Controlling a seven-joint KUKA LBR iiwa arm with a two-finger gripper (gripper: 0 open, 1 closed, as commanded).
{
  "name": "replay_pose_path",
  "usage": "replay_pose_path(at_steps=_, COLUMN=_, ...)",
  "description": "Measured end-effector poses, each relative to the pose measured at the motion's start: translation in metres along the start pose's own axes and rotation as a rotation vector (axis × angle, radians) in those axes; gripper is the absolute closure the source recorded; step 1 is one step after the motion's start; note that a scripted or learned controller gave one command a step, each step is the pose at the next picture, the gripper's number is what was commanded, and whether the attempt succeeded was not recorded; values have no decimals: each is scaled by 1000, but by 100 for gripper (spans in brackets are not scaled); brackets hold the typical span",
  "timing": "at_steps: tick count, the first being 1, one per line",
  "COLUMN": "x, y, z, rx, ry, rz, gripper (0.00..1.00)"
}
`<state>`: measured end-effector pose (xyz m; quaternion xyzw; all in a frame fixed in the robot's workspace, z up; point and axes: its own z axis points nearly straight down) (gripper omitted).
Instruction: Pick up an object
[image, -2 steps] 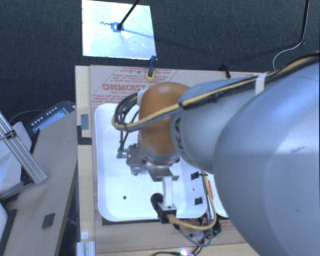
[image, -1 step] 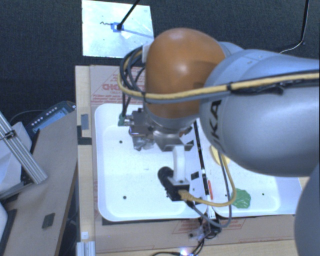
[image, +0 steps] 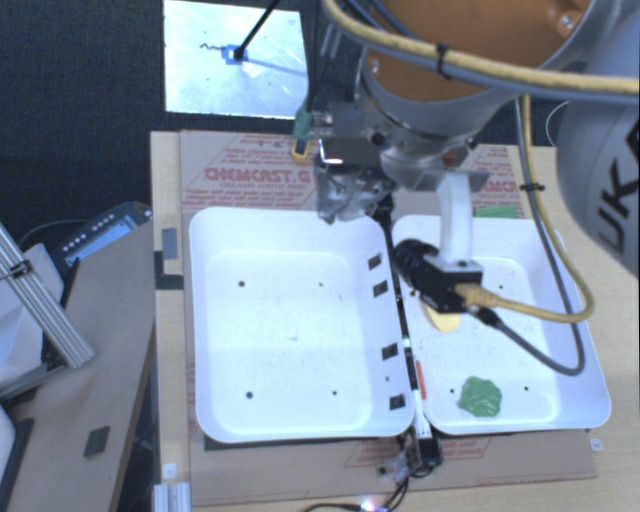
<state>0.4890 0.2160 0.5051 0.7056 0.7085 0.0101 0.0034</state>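
Reaches in from the right, grey and bulky at the edge. Wears the orange band (image: 470, 40) at the top. Carries the wrist (image: 425, 150) just below the band, the gripper (image: 345, 203) below and left of the band, pointing down.

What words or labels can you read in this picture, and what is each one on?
"CHEMCAST G", then hidden: red print on the brown paper-covered sheet.
Smaller red line above it: too blurred.
Red print at the sheet's near edge: too blurred.
"UK", cut off at the frame edge: dark letters on the grey robot arm.
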Motion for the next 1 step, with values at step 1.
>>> replay_pose_path(at_steps=1, x=-18, y=117, z=-30, rx=8, ry=-8, rz=5, gripper=100)
